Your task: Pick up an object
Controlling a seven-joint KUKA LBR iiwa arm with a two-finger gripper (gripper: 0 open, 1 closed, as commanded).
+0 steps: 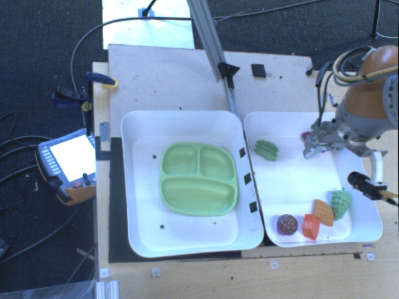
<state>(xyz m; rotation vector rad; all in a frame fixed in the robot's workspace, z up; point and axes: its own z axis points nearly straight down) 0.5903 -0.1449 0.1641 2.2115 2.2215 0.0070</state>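
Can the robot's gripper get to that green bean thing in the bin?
Probably yes. The green pea pod lies alone on the right bin's floor, and the gripper hangs just beside it with nothing between them.

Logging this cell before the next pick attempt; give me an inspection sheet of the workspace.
Surface: bench bearing left bin and right bin.
Job's things: right bin holds green pod, brown ball, red piece, orange piece, green knobbly piece.
Clutter: green divided plate in left bin.
Grippers: tool over right bin.
Cables: black leads on floor.
Surroundings: pendant left of bench.
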